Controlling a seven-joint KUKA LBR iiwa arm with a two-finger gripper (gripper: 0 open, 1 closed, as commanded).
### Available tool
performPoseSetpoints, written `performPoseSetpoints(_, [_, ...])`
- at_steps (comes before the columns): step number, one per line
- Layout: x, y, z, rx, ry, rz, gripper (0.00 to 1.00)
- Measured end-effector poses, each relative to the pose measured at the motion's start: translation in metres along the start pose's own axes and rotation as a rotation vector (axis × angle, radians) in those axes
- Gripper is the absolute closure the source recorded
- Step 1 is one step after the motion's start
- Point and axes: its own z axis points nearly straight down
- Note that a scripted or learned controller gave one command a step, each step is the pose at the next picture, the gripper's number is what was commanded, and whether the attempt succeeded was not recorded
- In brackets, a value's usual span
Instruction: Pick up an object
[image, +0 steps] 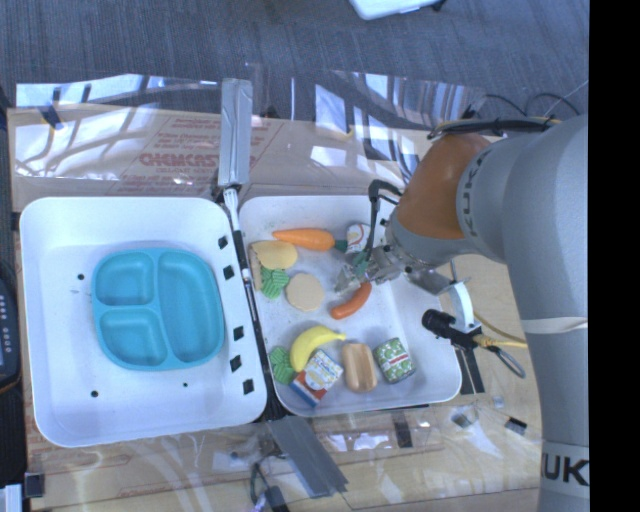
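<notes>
Sausage (351, 300), orange-red, lies mid right bin (440, 385), long axis running diag from lower left to upper right, upper end tucked under the gripper (362, 268). Gripper sits low over that end, w/ metal parts just above the sausage; can't tell how wide it's set or if anything's gripped, too cluttered and small.

Writing: faint reddish print on the clear sheet over the cardboard (150, 150) at top of frame, upper left of centre, not legible enough to quote. "UK" in white on the arm (540, 260) at lower right edge. Can (394, 360) has a green/red label, unreadable. Small carton (320, 372) w/ printed front, also unreadable.

Edges/room: right bin is crowded. Carrot (304, 238) near top rim, pointing left-right. Yellow piece (274, 255) and tan round disc (305, 291) left of sausage, disc near its lower end. Banana (312, 343), carton, bun (359, 366) and can line the bottom rim, close together. Green bits (271, 283) hug the left wall. Bare floor mostly betw sausage and the bottom row, plus right side of the bin under the arm.

Left bin (50, 390) holds a blue divided tray (157, 308) in its middle, w/ white floor open all round it.
</notes>
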Motion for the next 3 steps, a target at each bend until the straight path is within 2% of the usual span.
performPoseSetpoints(1, [0.0, 0.001, -0.01, 0.0, -0.001, -0.004, 1.0])
performPoseSetpoints(2, [0.015, 0.064, 0.0, 0.0, -0.001, -0.201, 1.0])
performPoseSetpoints(3, [0.015, 0.064, -0.001, 0.0, -0.001, -0.2, 0.0])
